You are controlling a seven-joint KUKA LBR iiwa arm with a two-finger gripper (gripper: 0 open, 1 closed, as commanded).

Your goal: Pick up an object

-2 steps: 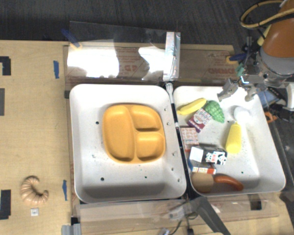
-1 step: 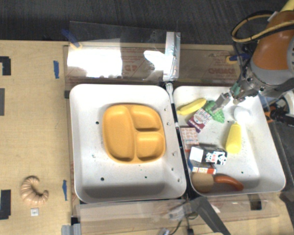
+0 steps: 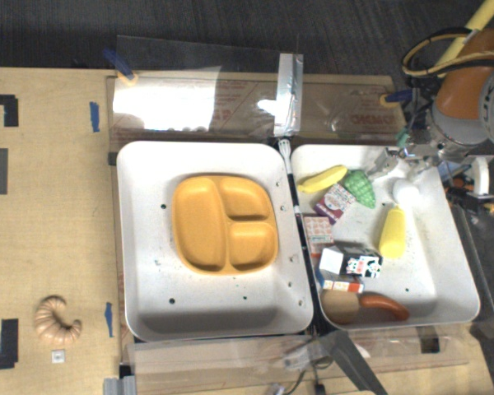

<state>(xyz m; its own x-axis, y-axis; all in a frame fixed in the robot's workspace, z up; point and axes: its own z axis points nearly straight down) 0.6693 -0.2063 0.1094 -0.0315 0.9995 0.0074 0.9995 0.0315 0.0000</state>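
Observation:
The right bin holds several small objects. A yellow banana-shaped piece lies at its far left, with a green item and a pink packet beside it. A yellow cylinder stands out in the middle and a white round object lies just beyond it. Near the front lie a black-and-white box, a white box, a red sausage and a brown piece. My gripper hangs over the bin's far right corner, just above the white round object.
The left bin holds an orange divided plate. A curled tan toy lies on the bench at the front left. A clear panel with a metal bracket stands behind the bins. Cables loop beside the arm.

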